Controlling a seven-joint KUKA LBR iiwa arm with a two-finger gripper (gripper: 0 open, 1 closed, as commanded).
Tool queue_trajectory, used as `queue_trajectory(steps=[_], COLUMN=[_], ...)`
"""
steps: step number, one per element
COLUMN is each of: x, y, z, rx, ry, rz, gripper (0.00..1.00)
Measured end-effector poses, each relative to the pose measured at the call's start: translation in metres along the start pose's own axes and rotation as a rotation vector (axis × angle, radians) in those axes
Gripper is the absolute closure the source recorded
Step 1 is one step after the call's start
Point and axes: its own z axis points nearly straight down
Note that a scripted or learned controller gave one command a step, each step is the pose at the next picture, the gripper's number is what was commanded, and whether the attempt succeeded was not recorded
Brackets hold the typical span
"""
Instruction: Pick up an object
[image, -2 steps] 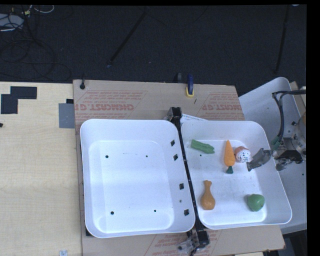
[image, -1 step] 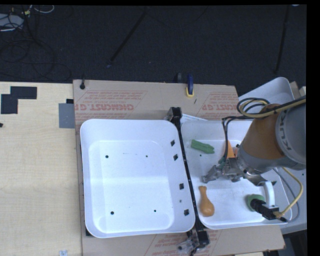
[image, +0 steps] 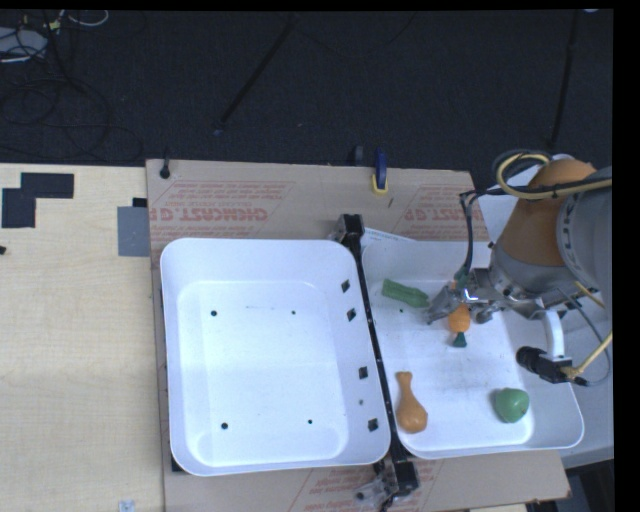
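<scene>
The arm (image: 560, 230) comes in from the right, grey with an orange band above the wrist, and its tool (image: 460, 310) hangs low over the right bin (image: 560, 435), in that bin's upper middle. A small orange piece (image: 459, 321) with a dark green tip (image: 459, 340) below it sits right at the tool's end; it looks to be between the metal fingers, but the parts overlap at this slant, so I cannot tell whether the tool is clamped on it or how wide it stands. Three other things lie on the floor of the same bin. A green oblong block (image: 405, 293) rests near the upper left, just left of the tool and apart from it. An orange gourd-shaped toy (image: 410, 405) lies near the lower left, close to the wall that the two bins share. A rounded green lump (image: 510, 404) sits toward the lower right corner, well apart from the gourd. The left bin (image: 175, 350) stands beside it, their rims touching along a black divider strip (image: 362, 330). Both bins rest on a brown cardboard sheet (image: 250, 205) laid on the pale wooden worktop (image: 70, 350). A blue and yellow clamp (image: 380, 172) grips the far edge of the cardboard.
</scene>
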Motion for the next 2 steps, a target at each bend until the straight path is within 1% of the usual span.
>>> queue_trajectory(steps=[1, 2], x=[0.000, 0.078], y=[-0.004, -0.013], z=[-0.009, -0.038], rx=[0.008, 0.009], ry=[0.004, 0.005], rz=[0.003, 0.002], gripper=[1.00, 1.00])
